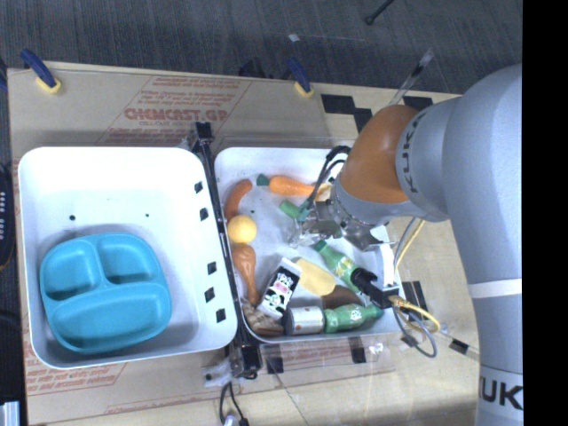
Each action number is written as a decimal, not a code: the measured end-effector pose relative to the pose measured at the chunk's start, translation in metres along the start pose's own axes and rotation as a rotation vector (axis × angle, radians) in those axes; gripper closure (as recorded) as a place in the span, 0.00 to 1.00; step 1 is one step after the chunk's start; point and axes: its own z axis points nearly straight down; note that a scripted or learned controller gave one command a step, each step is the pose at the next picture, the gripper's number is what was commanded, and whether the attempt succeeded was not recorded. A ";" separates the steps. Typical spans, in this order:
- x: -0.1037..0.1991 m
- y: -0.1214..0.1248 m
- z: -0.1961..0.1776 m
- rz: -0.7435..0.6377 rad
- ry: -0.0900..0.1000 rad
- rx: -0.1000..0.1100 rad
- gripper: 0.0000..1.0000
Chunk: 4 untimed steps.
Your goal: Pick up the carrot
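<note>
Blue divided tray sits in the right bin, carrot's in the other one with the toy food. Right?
Not quite. The camera view shows the blue divided tray in the left bin; the carrot lies in the right bin among the toy food.

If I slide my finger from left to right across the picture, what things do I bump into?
Blue tray → yellow lemon → carrot → gripper → the arm's orange band.

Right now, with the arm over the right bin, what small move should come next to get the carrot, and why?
Probably shift the claw toward the bin's far wall, then lower it. The carrot lies near the top edge of the right bin, apart from the claw, which sits lower in the view over the clutter by a green bottle. Nothing is visibly held.
</note>
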 end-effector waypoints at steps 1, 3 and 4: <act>0.001 0.000 0.000 0.000 0.001 -0.001 0.00; 0.025 0.073 -0.007 -0.046 0.007 0.008 0.00; 0.049 0.030 0.001 0.151 0.004 0.006 0.00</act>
